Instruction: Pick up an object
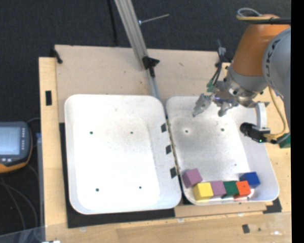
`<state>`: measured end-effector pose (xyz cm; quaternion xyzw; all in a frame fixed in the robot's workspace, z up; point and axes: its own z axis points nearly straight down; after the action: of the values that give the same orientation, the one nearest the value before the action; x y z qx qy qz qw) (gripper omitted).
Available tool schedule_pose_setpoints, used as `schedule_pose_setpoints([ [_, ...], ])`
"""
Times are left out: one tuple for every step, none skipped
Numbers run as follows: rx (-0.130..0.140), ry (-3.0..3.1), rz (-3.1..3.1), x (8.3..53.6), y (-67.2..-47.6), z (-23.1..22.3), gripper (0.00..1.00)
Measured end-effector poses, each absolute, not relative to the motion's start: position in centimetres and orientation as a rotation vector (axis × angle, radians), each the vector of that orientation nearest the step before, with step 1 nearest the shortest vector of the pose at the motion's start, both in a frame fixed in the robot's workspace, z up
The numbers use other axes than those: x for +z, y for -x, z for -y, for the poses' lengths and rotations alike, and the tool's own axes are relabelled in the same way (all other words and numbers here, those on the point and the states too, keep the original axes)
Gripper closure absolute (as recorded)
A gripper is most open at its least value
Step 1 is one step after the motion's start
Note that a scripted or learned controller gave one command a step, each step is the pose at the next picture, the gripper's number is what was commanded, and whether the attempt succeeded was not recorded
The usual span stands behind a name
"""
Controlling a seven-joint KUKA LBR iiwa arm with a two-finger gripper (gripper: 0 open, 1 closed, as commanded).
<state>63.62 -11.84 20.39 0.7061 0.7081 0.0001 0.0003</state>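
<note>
While our end effector (211, 105) hovers spread wide and holding nothing over the right bin's (213, 135) far end, the blocks (220, 186) cluster against that bin's near wall, awaiting descent.

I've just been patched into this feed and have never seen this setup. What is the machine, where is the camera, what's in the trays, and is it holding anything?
You are looking down at a slant from one fixed camera above a wooden bench. The grey arm with the orange band is a robot arm that reaches in from the right. At its tip is the pincer, two fingers spread apart with nothing between them, above the far end of the right tray. Beside it lies the left tray. At the near edge of the right tray sit small blocks: a purple block, a yellow block, a second purple block, a green block, an orange block and a blue block. The job is to pick one up; none is lifted yet.
</note>
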Motion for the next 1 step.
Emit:
schedule_pose_setpoints([
  [0.008, -2.212, -2.222, 27.98, -59.62, 10.45, 0.00],
])
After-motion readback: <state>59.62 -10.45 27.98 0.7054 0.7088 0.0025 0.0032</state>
